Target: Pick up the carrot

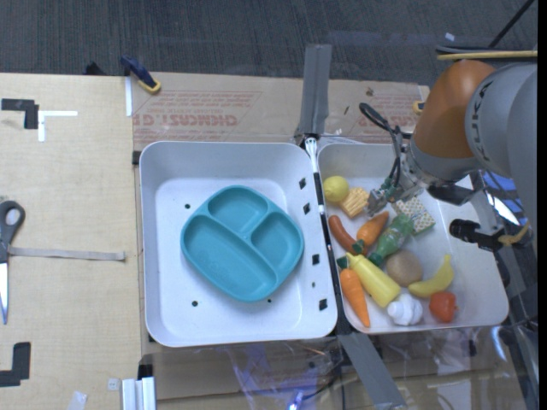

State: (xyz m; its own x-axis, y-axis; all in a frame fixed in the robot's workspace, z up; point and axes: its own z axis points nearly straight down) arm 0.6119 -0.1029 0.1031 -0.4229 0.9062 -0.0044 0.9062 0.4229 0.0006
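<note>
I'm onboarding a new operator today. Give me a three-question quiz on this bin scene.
1. True or false: the blue plate lies in the left bin.
2. Which lies nearest the right bin's front-left corner? A) banana B) carrot C) lemon
3. Fill in: the gripper hovers over the ____ bin.

Key: 1 true; 2 B; 3 right.

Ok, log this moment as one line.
task: pick up carrot | gripper: above right bin, among food | carrot: lying in right bin, not held | teal plate: left bin
</note>
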